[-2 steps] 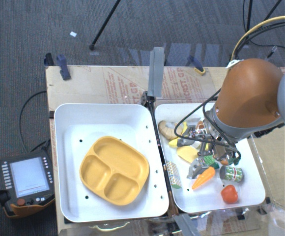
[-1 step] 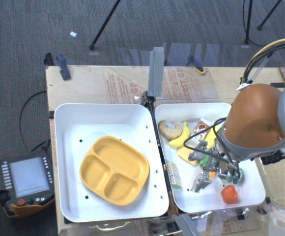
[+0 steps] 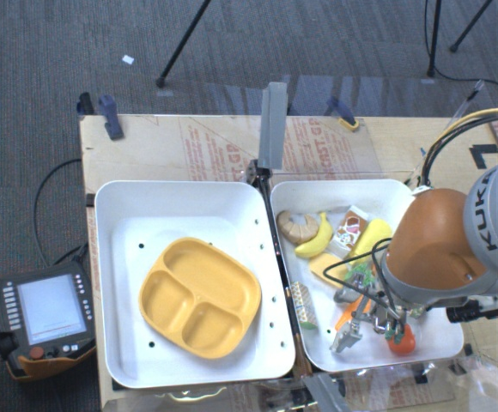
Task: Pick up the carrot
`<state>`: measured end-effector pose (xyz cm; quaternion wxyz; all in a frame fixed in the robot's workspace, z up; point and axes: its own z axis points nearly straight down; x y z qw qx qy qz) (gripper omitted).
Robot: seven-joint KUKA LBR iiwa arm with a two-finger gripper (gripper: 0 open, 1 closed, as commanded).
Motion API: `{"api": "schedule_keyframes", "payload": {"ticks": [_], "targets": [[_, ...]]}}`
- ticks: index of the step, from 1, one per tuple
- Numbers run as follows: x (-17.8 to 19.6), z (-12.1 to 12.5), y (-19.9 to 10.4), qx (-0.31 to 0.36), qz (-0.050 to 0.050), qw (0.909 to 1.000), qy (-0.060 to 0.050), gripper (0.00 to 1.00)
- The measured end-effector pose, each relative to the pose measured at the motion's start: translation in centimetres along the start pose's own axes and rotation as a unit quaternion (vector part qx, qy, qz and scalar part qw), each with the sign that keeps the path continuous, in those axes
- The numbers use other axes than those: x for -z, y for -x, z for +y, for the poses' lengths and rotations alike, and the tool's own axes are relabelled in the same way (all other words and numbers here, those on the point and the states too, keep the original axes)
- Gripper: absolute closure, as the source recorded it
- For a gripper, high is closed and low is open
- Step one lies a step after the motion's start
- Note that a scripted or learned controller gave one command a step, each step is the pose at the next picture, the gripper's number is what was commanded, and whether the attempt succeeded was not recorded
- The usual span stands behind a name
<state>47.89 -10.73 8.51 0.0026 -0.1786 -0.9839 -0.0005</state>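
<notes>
Orange carrot (image 3: 349, 314) sits under the gripper (image 3: 365, 320) | finger state: can't tell | risk: crowded toys, tomato (image 3: 401, 340) close, wrong grab likely

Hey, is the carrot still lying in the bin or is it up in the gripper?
Cannot tell for sure. The carrot shows as an orange sliver in the right bin, right beside the gripper, whose body hides any contact.

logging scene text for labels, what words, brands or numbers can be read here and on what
"KUK": on the grey arm, cut off at the frame edge.
Red print on the cardboard sheet behind the bins: upside down, too blurred to read.
Small food box: print too small.
Pendant screen: unreadable.
</notes>
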Motion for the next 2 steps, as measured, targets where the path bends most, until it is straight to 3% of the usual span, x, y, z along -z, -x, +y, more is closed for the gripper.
{"api": "schedule_keyframes", "payload": {"ticks": [1, 2], "targets": [[1.0, 0.1, 0.1, 0.002, -0.001, 1.0, 0.001, 1.0], [10.4, 7.3, -2.1, 0.024, -0.005, 0.9997, 0.002, 1.0]]}}
